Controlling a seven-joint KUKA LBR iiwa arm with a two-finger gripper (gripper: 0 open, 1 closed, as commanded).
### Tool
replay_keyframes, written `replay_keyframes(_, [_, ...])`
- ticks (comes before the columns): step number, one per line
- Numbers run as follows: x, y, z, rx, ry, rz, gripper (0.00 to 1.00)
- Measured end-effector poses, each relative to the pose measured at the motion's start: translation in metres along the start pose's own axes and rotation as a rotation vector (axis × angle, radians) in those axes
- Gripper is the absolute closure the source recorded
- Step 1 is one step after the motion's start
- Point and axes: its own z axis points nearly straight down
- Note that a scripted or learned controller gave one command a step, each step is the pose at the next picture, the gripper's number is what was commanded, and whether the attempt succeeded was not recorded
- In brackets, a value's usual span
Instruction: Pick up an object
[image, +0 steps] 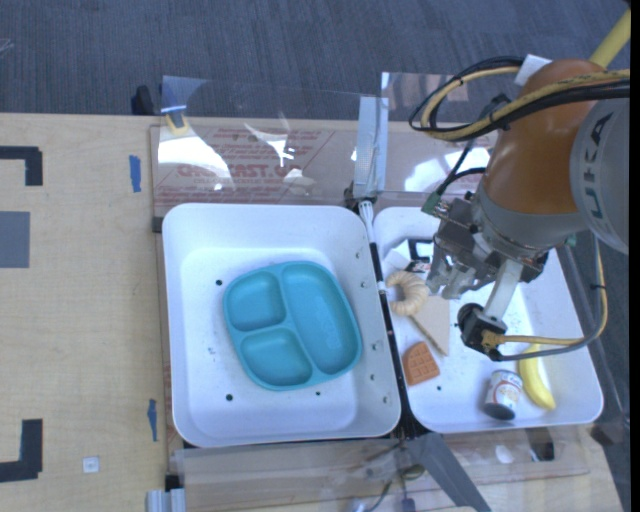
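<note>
The right bin holds several small objects. A pale croissant-shaped pastry lies at its left side, with a beige wedge just below it and an orange waffle-patterned cracker nearer the front. Toward the front right lie a yellow banana and a small can. My gripper hangs over the bin's left part, just right of and above the pastry, and nothing is visibly held in it.
A blue three-compartment plate lies in the left bin. The bulky orange-banded arm covers the right bin's back. A black and yellow cable end dangles beside the gripper. An upright clear panel stands behind the divider.
</note>
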Motion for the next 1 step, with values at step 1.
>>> replay_keyframes(1, [-0.0028,-0.044,0.0955,0.011,-0.005,-0.198,1.0])
